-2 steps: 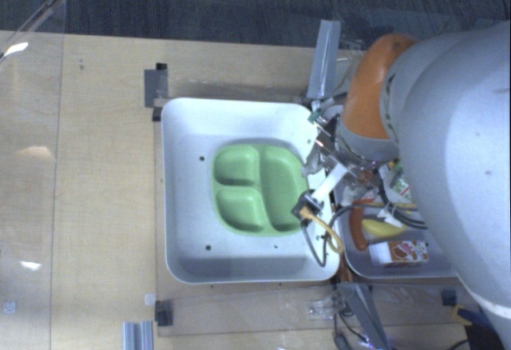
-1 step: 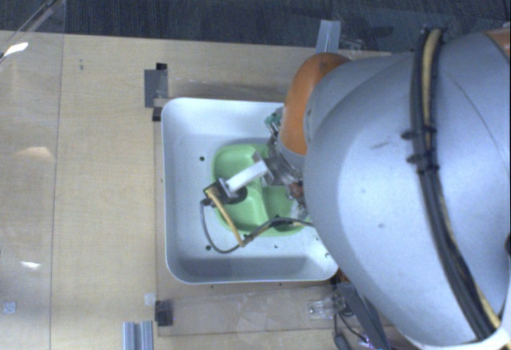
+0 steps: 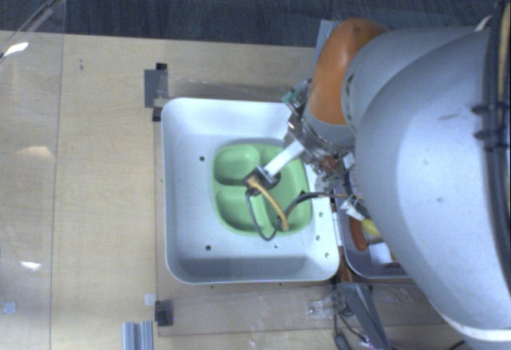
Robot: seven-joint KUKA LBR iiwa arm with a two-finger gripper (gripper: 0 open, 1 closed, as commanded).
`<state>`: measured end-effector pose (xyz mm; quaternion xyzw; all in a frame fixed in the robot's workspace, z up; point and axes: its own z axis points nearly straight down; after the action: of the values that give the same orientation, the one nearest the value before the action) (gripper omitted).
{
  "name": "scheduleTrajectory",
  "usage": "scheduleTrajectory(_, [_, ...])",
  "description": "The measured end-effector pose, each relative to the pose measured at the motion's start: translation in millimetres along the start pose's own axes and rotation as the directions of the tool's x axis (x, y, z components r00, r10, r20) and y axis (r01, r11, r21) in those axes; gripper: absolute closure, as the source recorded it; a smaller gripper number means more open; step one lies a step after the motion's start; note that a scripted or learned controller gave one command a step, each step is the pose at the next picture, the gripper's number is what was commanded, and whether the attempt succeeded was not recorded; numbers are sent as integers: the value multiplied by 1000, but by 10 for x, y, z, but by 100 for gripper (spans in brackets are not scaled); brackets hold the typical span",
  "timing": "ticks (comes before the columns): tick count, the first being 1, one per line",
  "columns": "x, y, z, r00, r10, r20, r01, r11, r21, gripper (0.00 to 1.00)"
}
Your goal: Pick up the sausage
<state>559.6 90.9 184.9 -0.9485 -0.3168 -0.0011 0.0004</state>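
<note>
Sausage (image 3: 358, 237), a reddish-brown sliver, lies in the right bin (image 3: 375, 267) just past the wall beside the left bin (image 3: 184, 180), mostly hidden beneath the grey arm (image 3: 431, 165), with a small yellow thing (image 3: 370, 227) close at its 1 o'clock; the gripper (image 3: 326, 167) sits over the left bin's 3 o'clock rim, beside a green divided plate (image 3: 239, 173), and whether it is open or closed cannot be told; the sausage lies near it, at about 4 o'clock
</note>
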Motion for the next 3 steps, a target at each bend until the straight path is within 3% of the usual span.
scheduleTrajectory(1, [75,-880,-583,977,211,-2,-211,977,1,0])
scheduleTrajectory(2, [150,-1146,425,997,-78,4,78,997,3,0])
scheduleTrajectory(3, [515,-1244,765,975,220,-20,-220,976,-5,0])
